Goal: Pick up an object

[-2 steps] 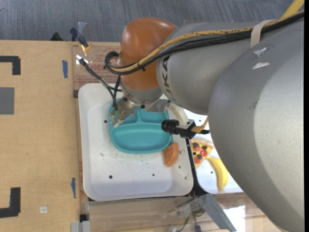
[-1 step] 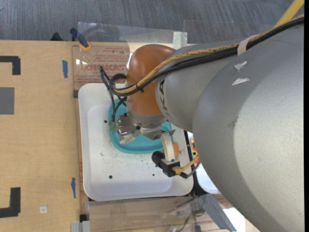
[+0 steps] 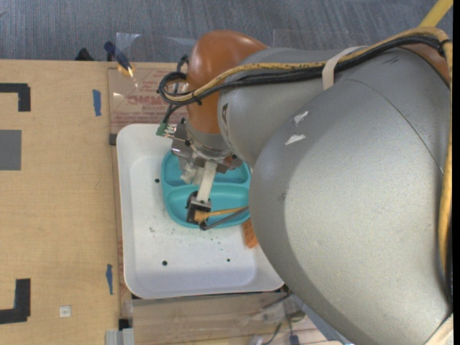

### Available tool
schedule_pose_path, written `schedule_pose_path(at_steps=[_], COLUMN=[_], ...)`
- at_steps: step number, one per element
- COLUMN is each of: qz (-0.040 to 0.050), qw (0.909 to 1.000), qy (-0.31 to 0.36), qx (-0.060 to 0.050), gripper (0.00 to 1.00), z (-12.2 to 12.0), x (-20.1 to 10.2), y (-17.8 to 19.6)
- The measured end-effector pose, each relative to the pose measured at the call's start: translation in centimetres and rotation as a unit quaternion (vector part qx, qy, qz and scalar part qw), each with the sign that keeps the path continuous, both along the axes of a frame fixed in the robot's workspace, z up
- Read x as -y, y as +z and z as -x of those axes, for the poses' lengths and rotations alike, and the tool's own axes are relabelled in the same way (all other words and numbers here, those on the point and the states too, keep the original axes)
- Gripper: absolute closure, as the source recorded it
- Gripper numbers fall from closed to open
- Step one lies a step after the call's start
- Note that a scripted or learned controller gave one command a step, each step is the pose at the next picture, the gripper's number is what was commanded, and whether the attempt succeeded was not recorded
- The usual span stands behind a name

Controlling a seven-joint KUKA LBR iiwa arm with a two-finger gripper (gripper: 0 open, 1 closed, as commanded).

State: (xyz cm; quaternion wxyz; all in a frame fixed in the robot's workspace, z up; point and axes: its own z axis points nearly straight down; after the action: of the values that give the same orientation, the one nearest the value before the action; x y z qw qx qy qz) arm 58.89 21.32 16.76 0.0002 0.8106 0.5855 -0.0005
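Note:
A teal divided dish (image 3: 171, 190) lies in the upper right part of the white bin (image 3: 144, 257). My gripper (image 3: 189, 167) hangs below the orange wrist band, low over the dish's upper half; its tip is too hidden by the wrist hardware to read. A small orange object (image 3: 249, 234) peeks out at the bin's right side, just below the dish and partly hidden under the arm.
The arm's bulky grey body (image 3: 359, 192) covers the right half of the view and hides whatever is beneath it. A brown cardboard surface (image 3: 57, 192) with black marks and blue tape borders the bin on the left. Small dark specks dot the bin floor.

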Motion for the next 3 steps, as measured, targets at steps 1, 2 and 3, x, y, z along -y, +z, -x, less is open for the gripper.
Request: schedule_pose_path(at_steps=[1, 2, 3], qz=[0.0001, 0.0006, 0.0006], qw=[1.0, 1.0, 0.9645], qy=[0.002, 0.004, -0.264], qx=[0.001, 0.001, -0.002], gripper=[1.0, 1.0, 1.0], z=[0.0, 0.0, 1.6], x=[-0.2, -0.4, -1.2], y=[1.1, 2.1, 0.3])
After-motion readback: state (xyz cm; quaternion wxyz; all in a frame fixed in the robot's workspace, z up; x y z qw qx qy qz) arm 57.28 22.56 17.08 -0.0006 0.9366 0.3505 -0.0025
